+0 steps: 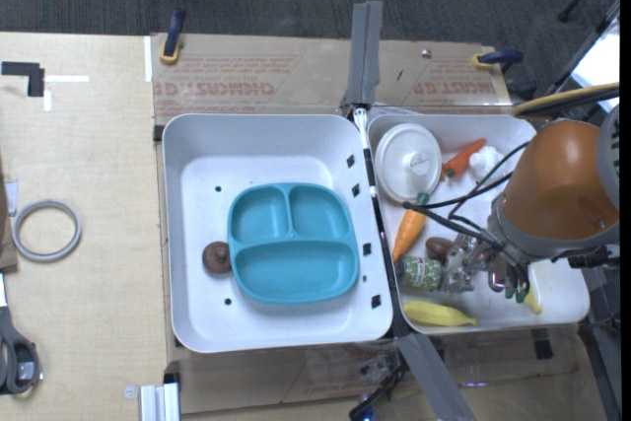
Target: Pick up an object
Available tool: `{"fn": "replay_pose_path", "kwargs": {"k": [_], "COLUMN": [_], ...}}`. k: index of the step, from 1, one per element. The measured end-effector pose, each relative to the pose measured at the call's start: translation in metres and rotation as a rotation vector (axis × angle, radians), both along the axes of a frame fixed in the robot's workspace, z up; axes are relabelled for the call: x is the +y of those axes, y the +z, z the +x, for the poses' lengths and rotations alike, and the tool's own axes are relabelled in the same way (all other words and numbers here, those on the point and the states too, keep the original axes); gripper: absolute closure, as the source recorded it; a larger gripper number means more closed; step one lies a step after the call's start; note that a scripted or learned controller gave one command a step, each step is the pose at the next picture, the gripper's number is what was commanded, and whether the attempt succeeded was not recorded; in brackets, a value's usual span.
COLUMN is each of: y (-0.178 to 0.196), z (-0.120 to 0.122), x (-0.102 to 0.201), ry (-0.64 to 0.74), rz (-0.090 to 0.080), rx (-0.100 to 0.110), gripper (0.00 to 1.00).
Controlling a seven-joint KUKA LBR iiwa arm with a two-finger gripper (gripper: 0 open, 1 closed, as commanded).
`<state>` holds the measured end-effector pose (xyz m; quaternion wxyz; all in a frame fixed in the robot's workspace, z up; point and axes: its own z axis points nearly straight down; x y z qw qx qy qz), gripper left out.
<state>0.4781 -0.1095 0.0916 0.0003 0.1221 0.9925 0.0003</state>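
The arm reaches in from the right over the right bin, its orange band covering much of that bin's right half. The gripper hangs low near the bin's near side, among cables and metal parts; whether its jaws are spread or pressed together cannot be told, since the wrist and wiring blur them. Nothing can be seen pinched between them.

Several things lie in the right bin. A white round lid sits at the far left. Just right of it lies a small orange carrot, tilted, next to a white piece partly hidden by the arm. A larger carrot lies on the left side, just beneath the lid. Near it, toward the near edge, is a green-labelled bottle, lying on its side just beside the gripper. A yellow banana rests along the near wall.

The left bin holds a teal divided plate in its middle, with a small brown round object touching the plate's left edge.

On the table at left lies a grey ring, and scissors at the near left edge.
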Motion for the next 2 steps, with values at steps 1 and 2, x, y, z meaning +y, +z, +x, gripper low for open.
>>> {"fn": "replay_pose_path", "kwargs": {"k": [1, 2], "y": [0.133, 0.014], "z": [0.001, 0.013], "x": [-0.057, -0.016], "ry": [-0.07, -0.034], "rz": [-0.002, 0.001], "rx": [-0.003, 0.002], "gripper": [1.0, 1.0]}}
